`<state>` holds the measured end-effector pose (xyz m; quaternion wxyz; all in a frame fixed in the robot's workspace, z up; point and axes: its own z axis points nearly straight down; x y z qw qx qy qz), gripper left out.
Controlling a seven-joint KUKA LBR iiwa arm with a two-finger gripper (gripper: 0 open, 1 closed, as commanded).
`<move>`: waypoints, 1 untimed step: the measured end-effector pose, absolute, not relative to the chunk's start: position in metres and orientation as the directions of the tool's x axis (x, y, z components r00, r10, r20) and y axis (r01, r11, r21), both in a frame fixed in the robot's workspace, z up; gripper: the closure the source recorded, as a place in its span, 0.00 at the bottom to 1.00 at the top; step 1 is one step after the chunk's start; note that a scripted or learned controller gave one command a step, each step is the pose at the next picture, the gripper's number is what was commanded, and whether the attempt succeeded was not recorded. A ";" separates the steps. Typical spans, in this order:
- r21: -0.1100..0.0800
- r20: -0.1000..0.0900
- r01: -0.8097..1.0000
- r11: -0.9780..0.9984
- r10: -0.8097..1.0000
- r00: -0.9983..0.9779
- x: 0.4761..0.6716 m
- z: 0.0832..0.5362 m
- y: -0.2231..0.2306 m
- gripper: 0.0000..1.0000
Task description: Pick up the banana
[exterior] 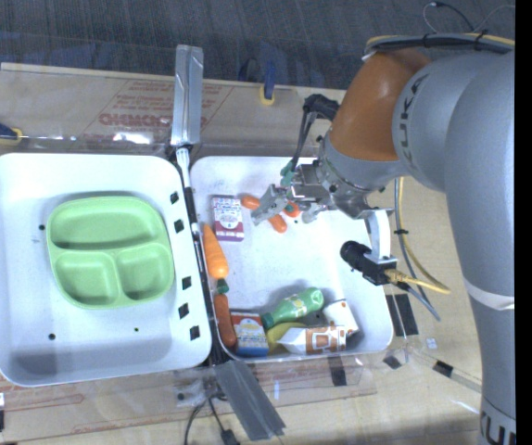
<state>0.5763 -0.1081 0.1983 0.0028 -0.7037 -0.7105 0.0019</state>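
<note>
Here the claw (281, 208) hangs low over the right bin (359, 170), to the right of the carrot (214, 252) and a little farther up the view. Whether it is released or clenched cannot be told, as its tip is blurred among small orange pieces (285, 217). Nothing in the view can be firmly made out as the banana. The closest match is a curved green-yellow thing (294, 306) lying below and to the right of the carrot, on top of a white carton (322, 336). A small red-and-white box (228, 218) sits just right of the carrot's upper end. Left of the carrot, in the left bin (16, 248), lies a green divided plate (110, 248).
</note>
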 end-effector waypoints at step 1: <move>-0.003 -0.001 0.995 -0.102 0.995 0.102 0.591 0.191 -0.175 0.00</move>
